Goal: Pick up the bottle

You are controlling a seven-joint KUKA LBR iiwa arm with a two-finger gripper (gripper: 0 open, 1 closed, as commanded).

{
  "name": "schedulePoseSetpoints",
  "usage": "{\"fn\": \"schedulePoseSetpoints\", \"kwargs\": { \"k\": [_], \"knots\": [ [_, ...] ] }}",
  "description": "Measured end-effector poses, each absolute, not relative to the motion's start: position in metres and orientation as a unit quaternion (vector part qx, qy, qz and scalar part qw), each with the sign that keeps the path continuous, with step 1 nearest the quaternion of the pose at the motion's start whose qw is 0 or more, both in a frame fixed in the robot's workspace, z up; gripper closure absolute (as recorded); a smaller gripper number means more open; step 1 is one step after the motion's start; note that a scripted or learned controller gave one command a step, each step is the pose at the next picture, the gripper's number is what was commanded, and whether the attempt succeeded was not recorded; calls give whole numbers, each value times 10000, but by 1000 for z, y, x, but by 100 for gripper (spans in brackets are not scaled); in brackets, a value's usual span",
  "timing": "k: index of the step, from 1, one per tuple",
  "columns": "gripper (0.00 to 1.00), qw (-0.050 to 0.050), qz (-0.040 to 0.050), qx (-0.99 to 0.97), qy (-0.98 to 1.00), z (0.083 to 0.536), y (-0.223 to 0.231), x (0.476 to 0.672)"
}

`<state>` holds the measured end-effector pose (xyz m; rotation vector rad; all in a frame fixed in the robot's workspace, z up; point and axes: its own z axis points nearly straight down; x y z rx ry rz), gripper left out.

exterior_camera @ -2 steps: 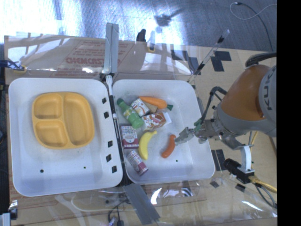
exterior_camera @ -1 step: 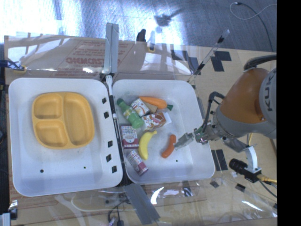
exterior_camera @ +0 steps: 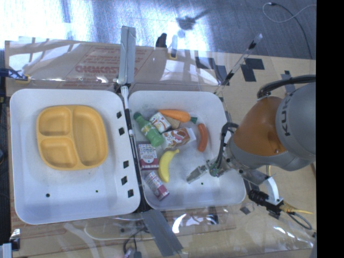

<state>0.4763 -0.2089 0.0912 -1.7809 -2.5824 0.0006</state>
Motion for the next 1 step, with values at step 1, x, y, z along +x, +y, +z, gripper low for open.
{"fn": "schedulePoseSetpoints", "kwargs": {
  "k": [1],
  "knots": [
    [0, 4, 2, -3925, -9198, 125, -210, 551]
  ]
}}
